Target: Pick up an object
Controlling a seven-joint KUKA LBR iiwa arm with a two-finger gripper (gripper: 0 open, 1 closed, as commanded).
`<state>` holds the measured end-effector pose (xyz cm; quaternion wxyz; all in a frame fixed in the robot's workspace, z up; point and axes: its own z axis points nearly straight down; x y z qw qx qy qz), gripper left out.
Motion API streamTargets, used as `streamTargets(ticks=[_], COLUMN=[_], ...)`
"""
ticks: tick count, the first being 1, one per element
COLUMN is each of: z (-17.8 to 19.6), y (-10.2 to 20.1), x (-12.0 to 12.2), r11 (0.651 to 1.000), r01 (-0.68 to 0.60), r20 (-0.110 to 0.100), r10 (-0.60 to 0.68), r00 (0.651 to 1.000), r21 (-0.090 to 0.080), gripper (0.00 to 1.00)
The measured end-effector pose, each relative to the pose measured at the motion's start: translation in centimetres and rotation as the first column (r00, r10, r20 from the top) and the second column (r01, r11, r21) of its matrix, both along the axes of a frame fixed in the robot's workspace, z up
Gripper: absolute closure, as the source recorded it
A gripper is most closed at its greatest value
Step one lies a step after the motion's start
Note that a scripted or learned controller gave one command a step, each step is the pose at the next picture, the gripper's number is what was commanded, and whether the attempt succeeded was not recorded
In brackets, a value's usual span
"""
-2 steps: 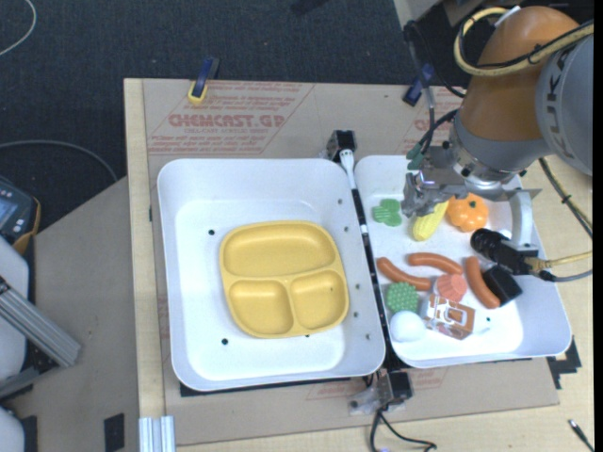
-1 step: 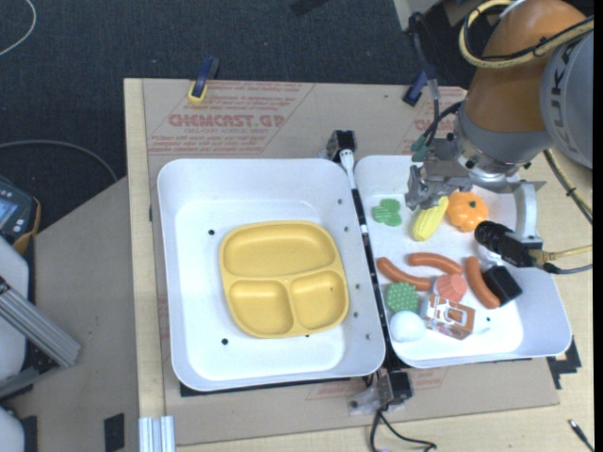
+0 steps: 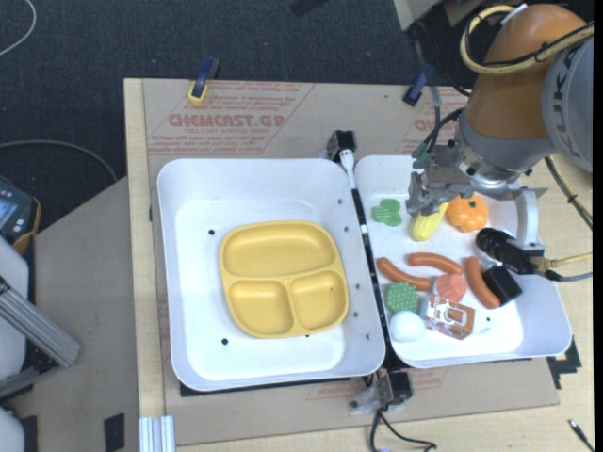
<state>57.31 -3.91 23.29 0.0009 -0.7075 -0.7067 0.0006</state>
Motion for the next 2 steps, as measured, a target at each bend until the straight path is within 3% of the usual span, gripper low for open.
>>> streamTargets(ticks=[1, 2], z=[-1.1, -0.9], y=[-0.8, 1.0], x=[0.1, 1.2], r11=[1.000, 1.000], r01=[0.000, -0.004], r20=[-0.002, 0.005], r10=[0.000, 0.004], r00=[1.000, 1.000], r21=[0.000, 0.000], gripper=[1.00, 1.00])
